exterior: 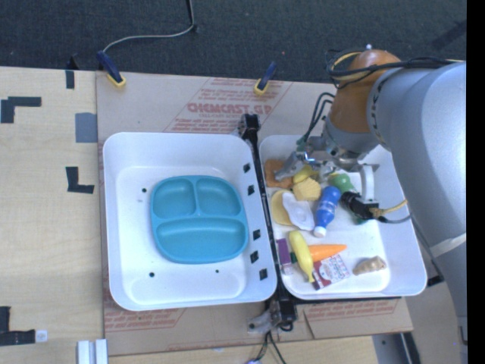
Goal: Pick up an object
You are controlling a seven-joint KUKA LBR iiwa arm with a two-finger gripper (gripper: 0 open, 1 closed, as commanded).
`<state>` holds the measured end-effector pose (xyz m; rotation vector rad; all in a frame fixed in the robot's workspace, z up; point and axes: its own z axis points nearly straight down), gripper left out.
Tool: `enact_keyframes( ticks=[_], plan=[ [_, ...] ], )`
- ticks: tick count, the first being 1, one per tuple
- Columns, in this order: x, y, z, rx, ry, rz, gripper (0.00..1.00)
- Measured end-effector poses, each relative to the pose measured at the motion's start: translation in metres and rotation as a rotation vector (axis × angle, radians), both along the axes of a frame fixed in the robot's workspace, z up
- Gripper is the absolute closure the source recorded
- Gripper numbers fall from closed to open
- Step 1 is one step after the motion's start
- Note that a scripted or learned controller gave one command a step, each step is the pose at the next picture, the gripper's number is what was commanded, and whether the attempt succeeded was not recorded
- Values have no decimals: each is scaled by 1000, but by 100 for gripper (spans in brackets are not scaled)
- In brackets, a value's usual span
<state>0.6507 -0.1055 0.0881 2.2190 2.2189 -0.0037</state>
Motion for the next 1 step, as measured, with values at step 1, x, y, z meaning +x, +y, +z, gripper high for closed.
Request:
enact_keyframes(
  ticks=[1],
  plan=[
    [0, 1, 9, 3, 1, 1, 100]
  ],
)
